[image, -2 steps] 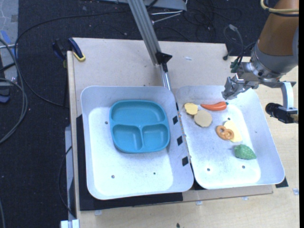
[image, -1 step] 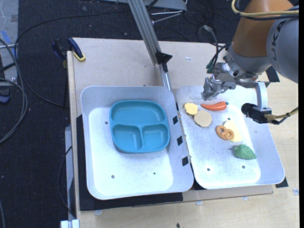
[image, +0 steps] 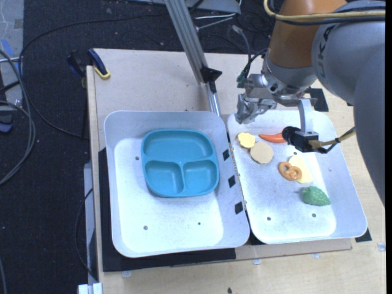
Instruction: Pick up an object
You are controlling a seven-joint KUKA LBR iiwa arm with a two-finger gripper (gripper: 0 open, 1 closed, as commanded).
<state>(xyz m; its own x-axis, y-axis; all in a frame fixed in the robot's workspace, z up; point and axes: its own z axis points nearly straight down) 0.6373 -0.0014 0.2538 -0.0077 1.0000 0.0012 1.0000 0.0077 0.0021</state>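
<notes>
Camera view shows you two white bins side by side: the left bin (image: 122, 225) carries a blue divided tray (image: 180, 163), and the right bin (image: 294, 222) holds the loose toy food you can choose from. The gripper (image: 247, 112) hangs over the far left corner of the right bin, just above and beside a small yellow piece (image: 246, 141); at this slant you cannot tell how it is set, and nothing shows in its grasp. A tan round piece (image: 263, 154) touches the yellow one on its near side, which I judge could crowd a grasp there. An orange carrot-like piece (image: 272, 138) lies just to the right, a pretzel-shaped orange ring (image: 290, 171) sits mid-bin, and a green leafy piece (image: 315, 196) rests nearer you, well apart from the others. A black cable fitting (image: 299, 139) overhangs the bin beside the carrot. The arm's position suggests the yellow piece is the target, with the pick not yet made.
</notes>
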